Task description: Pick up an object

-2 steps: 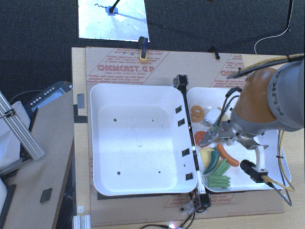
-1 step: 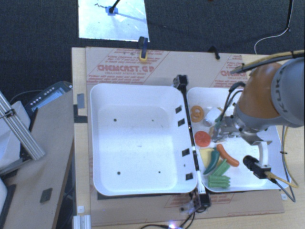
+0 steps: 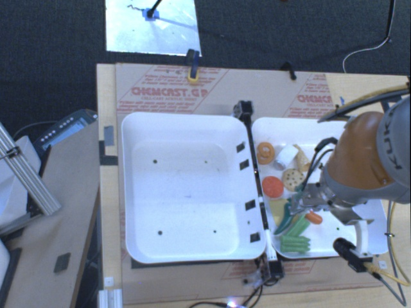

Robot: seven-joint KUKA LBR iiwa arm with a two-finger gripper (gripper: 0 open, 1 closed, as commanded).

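Note:
The right bin (image 3: 359, 128) holds several small toy foods: an orange ring (image 3: 265, 151), a white piece (image 3: 288, 156), a beige cracker (image 3: 293, 179), a red disc (image 3: 273, 186), a yellow piece (image 3: 277, 208), a green ridged piece (image 3: 295, 242) and a small orange-red piece (image 3: 314, 218). My gripper (image 3: 297, 208) reaches down from the grey and orange arm into the front left part of this bin, right over a teal-green object (image 3: 286, 225). The arm hides its fingertips.
The left bin (image 3: 186, 185) lies beside it, parted by a black-clipped divider (image 3: 252, 165). A yellow clamp (image 3: 192, 76) sits on the board behind. Cables run along the right edge, and a black fitting (image 3: 350, 254) juts from the arm near the bin's front wall.

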